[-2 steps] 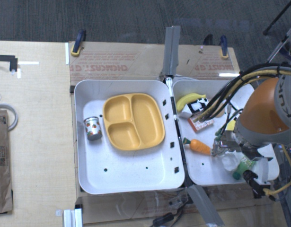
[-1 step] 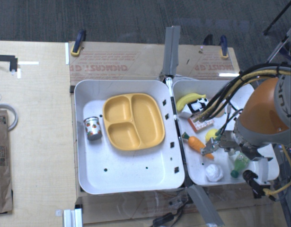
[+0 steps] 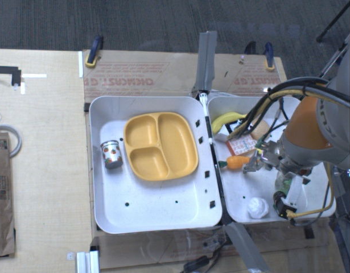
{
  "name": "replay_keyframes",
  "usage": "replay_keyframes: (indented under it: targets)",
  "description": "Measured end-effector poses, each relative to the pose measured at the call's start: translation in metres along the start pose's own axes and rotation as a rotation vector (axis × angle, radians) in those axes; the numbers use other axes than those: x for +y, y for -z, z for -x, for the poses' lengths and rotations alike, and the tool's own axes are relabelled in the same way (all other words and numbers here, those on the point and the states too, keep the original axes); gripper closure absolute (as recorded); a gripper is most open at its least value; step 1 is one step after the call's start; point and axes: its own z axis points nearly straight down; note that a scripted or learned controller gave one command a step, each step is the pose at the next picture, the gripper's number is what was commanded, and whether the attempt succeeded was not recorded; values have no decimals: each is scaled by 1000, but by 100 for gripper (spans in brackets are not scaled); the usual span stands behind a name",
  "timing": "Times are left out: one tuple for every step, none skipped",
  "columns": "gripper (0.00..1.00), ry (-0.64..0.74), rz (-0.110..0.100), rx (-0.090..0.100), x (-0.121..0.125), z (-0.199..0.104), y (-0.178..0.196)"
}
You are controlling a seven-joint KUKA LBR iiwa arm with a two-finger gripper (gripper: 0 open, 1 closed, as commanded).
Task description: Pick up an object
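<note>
My gripper (image 3: 284, 178) hangs low over the right bin (image 3: 238, 206), under the grey wrist with the orange band. A greenish object (image 3: 285, 182) shows just beneath it, mostly hidden. An orange carrot-like piece (image 3: 238, 162) lies just left of the gripper, with a red and white packet (image 3: 241, 146) behind it. A yellow banana (image 3: 227, 120) rests at the bin's far left corner. A tan block (image 3: 260, 130) peeks out from behind the cables. Near the front wall sits a white rounded object (image 3: 256, 207).
The left bin (image 3: 157, 209) holds a yellow divided plate (image 3: 160, 145) and a small patterned can (image 3: 111, 153) beside its left edge. A raised divider (image 3: 211, 169) separates the two bins. Black cables (image 3: 266, 104) arch over the right bin's back.
</note>
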Motion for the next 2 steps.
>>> replay_keyframes:
  targets:
    - [0, 247, 13, -7, 35, -23, 4]
    - [0, 282, 4, 0, 79, -25, 49]
